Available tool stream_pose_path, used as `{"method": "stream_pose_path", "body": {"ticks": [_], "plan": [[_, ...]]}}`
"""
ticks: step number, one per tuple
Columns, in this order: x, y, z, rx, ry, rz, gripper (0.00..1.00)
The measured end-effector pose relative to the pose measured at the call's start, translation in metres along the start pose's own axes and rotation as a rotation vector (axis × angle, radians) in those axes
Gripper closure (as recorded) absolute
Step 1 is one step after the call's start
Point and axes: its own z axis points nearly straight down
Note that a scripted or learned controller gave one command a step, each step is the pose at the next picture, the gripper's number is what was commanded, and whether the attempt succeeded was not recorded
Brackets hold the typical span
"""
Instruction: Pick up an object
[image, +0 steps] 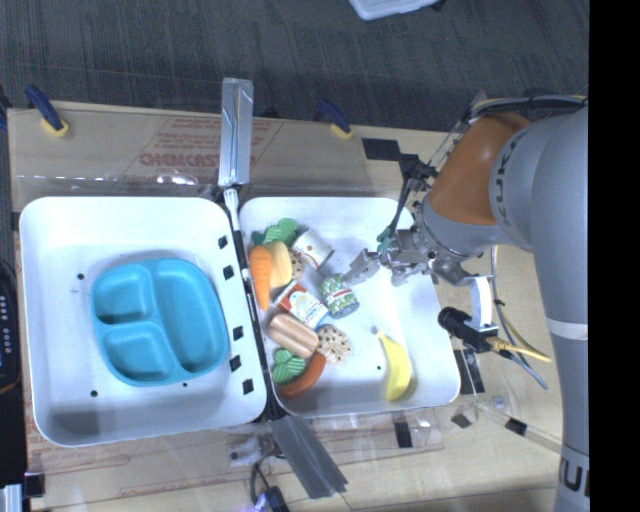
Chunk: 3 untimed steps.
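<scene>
Small can (340, 299) with green label, lying on the floor of the right bin (420, 330), just beside the gripper (365, 266), toward its lower left; apart from it or touching, not possible to tell. Gripper low over the bin middle, tip turned to the left. How far open, cannot tell; nothing seen held in it. Behind it, grey arm with orange band (466, 182), reaching in from the right.

Close around the can: red and white carton (303, 305) at its left, white cup (311, 247) above it. Further left, along the bin wall, carrot (260, 276), bun (280, 264) and green leafy piece (282, 232). Lower down, sausage (292, 333) and cookie (335, 344). Banana (397, 368) alone near the lower right corner.

In the left bin (40, 230), blue divided plate (160, 320).
</scene>
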Motion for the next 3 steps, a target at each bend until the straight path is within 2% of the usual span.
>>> {"method": "stream_pose_path", "body": {"ticks": [1,2,3], "plan": [[0.004,0.019,0.054,-0.008,0.000,0.007,0.00],[0.006,0.020,0.043,-0.008,0.003,0.002,1.00],[0.019,0.039,-0.070,-0.009,-0.002,0.255,1.00]]}}
